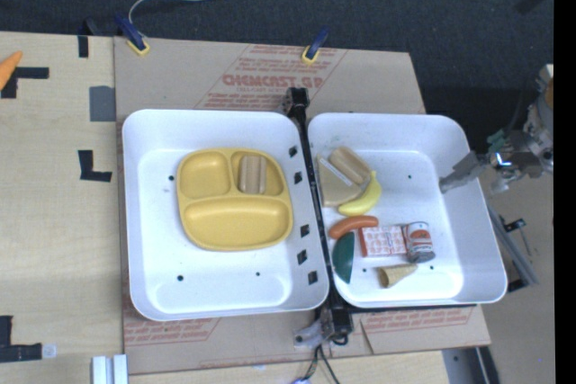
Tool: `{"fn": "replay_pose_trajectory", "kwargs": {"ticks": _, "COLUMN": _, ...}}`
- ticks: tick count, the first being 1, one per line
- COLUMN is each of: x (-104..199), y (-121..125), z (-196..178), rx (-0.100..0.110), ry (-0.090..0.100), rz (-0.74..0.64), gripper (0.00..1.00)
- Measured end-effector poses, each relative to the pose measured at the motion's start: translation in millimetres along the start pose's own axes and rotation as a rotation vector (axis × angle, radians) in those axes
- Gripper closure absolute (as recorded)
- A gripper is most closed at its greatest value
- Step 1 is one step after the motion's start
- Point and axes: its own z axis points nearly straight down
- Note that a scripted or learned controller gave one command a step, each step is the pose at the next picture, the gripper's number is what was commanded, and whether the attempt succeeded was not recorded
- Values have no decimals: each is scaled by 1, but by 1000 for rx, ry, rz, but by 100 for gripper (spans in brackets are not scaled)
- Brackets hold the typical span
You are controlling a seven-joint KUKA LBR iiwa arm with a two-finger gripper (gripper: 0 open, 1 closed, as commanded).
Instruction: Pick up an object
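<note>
Poised at the right bin's right rim, the gripper — finger state impossible to tell — has yet to reach for the banana and can.

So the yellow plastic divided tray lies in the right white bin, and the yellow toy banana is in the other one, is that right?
Not quite: the camera view shows the yellow plastic divided tray in the left white bin. The yellow toy banana lies in the other, right bin.

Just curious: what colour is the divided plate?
Yellow; the divided plate shows in the camera view.
</note>
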Motion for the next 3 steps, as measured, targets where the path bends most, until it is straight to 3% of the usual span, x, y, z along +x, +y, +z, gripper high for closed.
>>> {"fn": "replay_pose_trajectory", "kwargs": {"ticks": 1, "x": 0, "y": 38, "z": 86, "rx": 2, "ry": 1, "rz": -1, "gripper": 0}}
{"fn": "replay_pose_trajectory", "kwargs": {"ticks": 2, "x": 46, "y": 54, "z": 184, "rx": -1, "ry": -1, "rz": 1, "gripper": 0}}
{"fn": "replay_pose_trajectory", "kwargs": {"ticks": 3, "x": 75, "y": 111, "z": 191, "rx": -6, "ry": -11, "rz": 3, "gripper": 0}}
